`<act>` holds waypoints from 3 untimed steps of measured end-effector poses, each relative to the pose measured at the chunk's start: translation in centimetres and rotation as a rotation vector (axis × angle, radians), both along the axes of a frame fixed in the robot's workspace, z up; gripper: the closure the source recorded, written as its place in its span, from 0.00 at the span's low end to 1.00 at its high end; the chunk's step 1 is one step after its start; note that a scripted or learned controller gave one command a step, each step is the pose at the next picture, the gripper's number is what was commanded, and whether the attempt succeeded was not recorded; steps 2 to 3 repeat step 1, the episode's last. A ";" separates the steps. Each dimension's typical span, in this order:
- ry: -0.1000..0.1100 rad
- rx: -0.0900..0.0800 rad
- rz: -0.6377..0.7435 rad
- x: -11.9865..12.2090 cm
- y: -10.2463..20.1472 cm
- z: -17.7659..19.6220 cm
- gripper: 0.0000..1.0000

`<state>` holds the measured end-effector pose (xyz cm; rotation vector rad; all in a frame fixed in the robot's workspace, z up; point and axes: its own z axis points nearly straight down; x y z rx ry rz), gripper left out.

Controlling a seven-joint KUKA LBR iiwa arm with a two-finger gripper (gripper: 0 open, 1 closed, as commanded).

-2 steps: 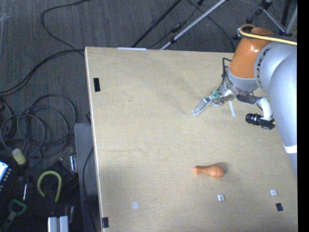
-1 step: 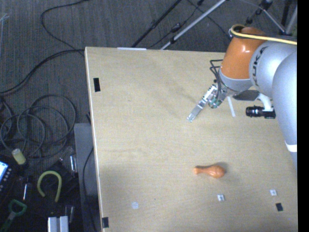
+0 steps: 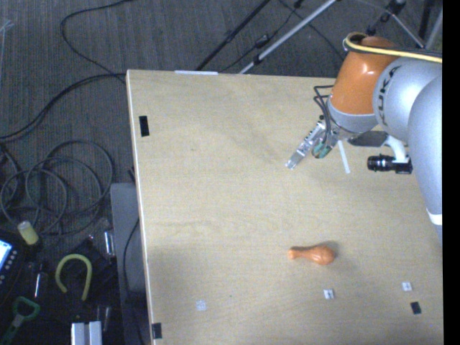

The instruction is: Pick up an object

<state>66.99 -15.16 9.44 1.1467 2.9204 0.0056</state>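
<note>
A small orange, gourd-shaped object (image 3: 314, 254) lies on its side on the tan bench top (image 3: 215, 192), toward the lower right, with its narrow end pointing left. My gripper (image 3: 300, 157) hangs over the upper right of the bench, slanting down to the left from the grey arm with the orange band (image 3: 363, 77). It is well above and behind the orange object and apart from it. Nothing shows at its tip.
Small white tags (image 3: 328, 293) and a black marker (image 3: 415, 307) lie near the front right of the bench. A black mark (image 3: 144, 126) sits by the left edge. Cables (image 3: 57, 178) and tools lie on the floor to the left, and stand legs (image 3: 302, 20) cross beyond the far edge.
</note>
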 end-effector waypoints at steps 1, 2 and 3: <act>0.002 -0.001 -0.020 -1.1 2.3 8.2 1.00; 0.002 -0.001 -0.020 -1.1 2.3 8.2 1.00; 0.002 -0.001 -0.020 -1.1 2.3 8.2 1.00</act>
